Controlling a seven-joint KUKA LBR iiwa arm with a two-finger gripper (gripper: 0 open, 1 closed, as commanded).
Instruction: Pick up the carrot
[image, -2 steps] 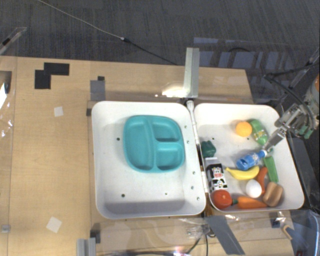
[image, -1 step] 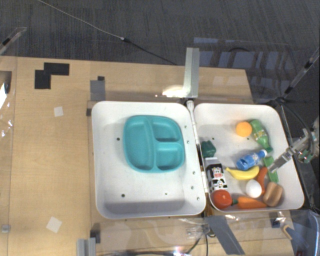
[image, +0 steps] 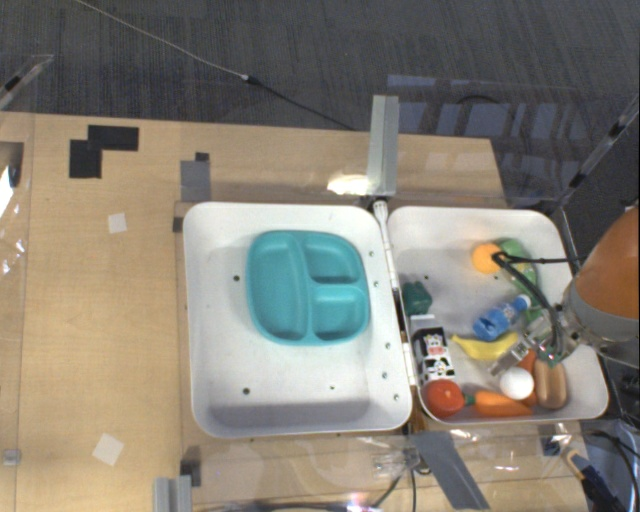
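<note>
In the camera view, the carrot (image: 503, 404) lies in the right bin (image: 440, 230), at the near edge of this bin, and I take the white egg (image: 517, 384) as the landmark for all places. The carrot is just below the egg, almost touching it, with the red tomato (image: 445, 396) touching or nearly touching its left end and a brown sausage-like piece (image: 549, 384) standing close at its right end. It is a small orange toy carrot, smooth, lying flat and pointing left to right; I cannot tell which end is the thin one. The gripper (image: 547, 347) hangs just above and to the right of the egg, over the yellow banana (image: 485, 347) side of the pile; it carries nothing that I can see, and how far it is opened I cannot tell, because the wrist and cables hide it. To do this step well, I think the arm should move a little toward the near wall, past the egg, and come down with the closing direction across the short width of the carrot. The space is tight, so the descent should be straight, otherwise the egg or the tomato could be pushed or caught instead.
</note>
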